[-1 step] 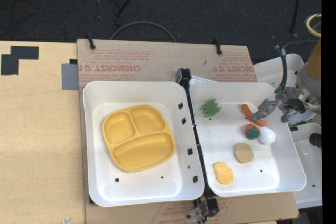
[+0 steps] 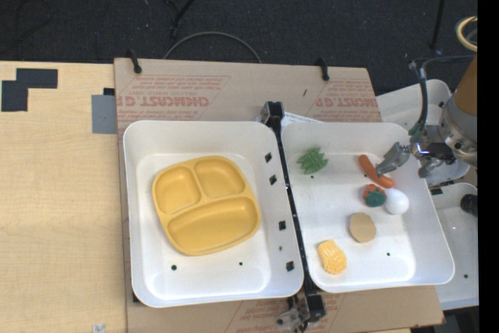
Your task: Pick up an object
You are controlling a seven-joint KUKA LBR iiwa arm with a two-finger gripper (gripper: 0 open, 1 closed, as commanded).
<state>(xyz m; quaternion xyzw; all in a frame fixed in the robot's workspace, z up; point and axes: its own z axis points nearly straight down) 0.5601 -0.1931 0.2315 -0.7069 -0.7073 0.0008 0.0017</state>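
In the right bin (image 2: pixel 425 261), corn (image 2: pixel 332 256) and a tan disc (image 2: pixel 362 228) lie nearest; beyond, a white egg (image 2: pixel 397 202) and teal piece (image 2: pixel 375 197) crowd the orange carrot (image 2: pixel 373 170), where the gripper (image 2: pixel 399 156) hovers, jaws apparently spread, nothing held; closing cleanly comes next, judging by this approach; green sprig (image 2: pixel 313 161) sits apart

A pale wooden bench (image 2: pixel 54 207) meets dark carpeted floor (image 2: pixel 312 4) strewn with black cables (image 2: pixel 210 39).

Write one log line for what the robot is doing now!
pincer: open, at orange carrot | holding: nothing | right bin
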